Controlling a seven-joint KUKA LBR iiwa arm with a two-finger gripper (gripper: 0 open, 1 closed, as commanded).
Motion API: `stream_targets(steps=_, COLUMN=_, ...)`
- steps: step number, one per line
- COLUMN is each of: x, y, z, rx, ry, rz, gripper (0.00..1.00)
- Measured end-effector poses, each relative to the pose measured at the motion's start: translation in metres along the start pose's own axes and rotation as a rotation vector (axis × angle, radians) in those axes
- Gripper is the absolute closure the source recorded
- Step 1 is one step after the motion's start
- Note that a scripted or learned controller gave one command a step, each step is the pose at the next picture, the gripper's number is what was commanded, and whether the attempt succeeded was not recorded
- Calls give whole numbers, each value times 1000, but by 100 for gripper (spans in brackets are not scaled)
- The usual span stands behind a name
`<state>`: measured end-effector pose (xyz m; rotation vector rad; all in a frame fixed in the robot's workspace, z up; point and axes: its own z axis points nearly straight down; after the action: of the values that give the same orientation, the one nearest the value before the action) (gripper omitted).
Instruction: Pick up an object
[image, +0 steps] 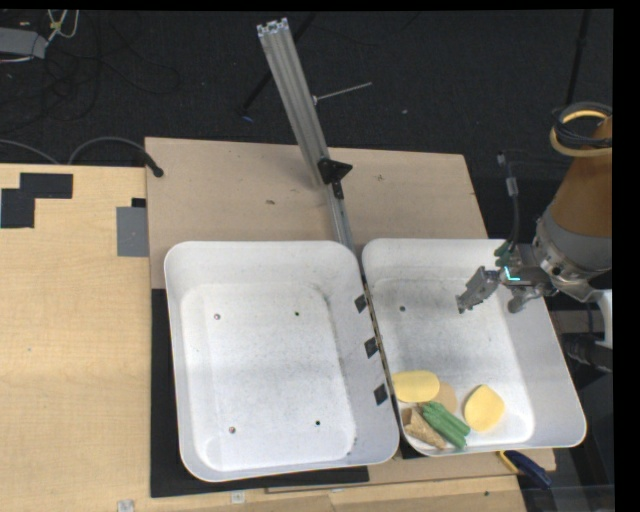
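Hand hovers spread and empty at the right bin's 1 o'clock. Pickable stuff, yellow pieces and a green one, huddles around 6 o'clock, probably slid downhill.

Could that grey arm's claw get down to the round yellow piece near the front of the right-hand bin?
Probably yes: the gripper hangs over the right white bin, and the round yellow piece lies uncovered, apart from the green stick.

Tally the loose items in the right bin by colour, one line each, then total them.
Yellow: 2, one left of the other
Green: 1
Tan: 1
Total: 4
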<state>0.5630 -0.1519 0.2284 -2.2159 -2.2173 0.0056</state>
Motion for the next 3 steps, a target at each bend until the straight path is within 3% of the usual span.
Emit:
stream_targets(steps=1, x=-1, y=1, z=-2, rx=-5, ry=-1, rz=2, gripper=0)
stream_targets(steps=3, x=0, y=-9, z=97, rx=1, ry=0, rz=1, gripper=0)
